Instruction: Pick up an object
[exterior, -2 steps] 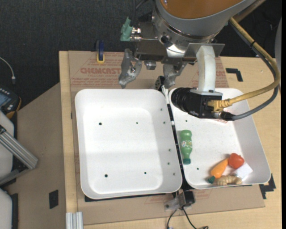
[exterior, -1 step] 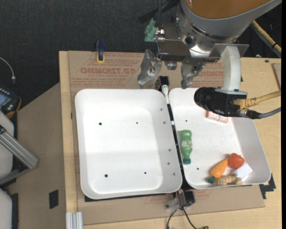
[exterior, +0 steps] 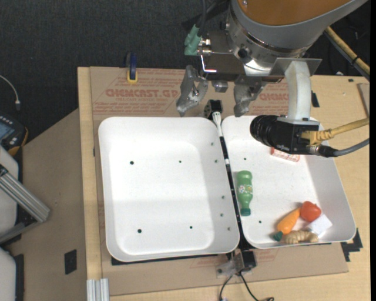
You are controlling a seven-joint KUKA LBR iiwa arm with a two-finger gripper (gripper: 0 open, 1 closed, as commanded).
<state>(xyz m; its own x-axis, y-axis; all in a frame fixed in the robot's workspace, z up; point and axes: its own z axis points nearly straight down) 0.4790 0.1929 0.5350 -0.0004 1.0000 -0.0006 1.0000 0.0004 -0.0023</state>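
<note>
Above the far edge of the two white bins, the tool hangs from the grey arm with its two metal fingers spread apart and nothing between them. It sits over the brown cardboard sheet that lies under the bins, just beyond the seam where the bins meet. The orange band of the arm fills the top of the view, and a black cylinder-shaped camera unit with a white bracket juts out below it over the right bin.

The left bin shows a bare white floor with a few small dark dots. The right bin holds all the loose things. A green bottle lies on its side against the bin's left wall, close to the seam, its cap end toward the near side. Near the bin's front right corner sits a cluster: an orange carrot-like toy, a red tomato-like toy touching it, a small tan knobby piece just in front of them, and a white card beside the red one. A small red and white label or packet peeks out from under the black unit.

A blue and yellow clamp grips the far left edge of the cardboard on the table. All the things in the right bin lie well apart from the tool.
</note>
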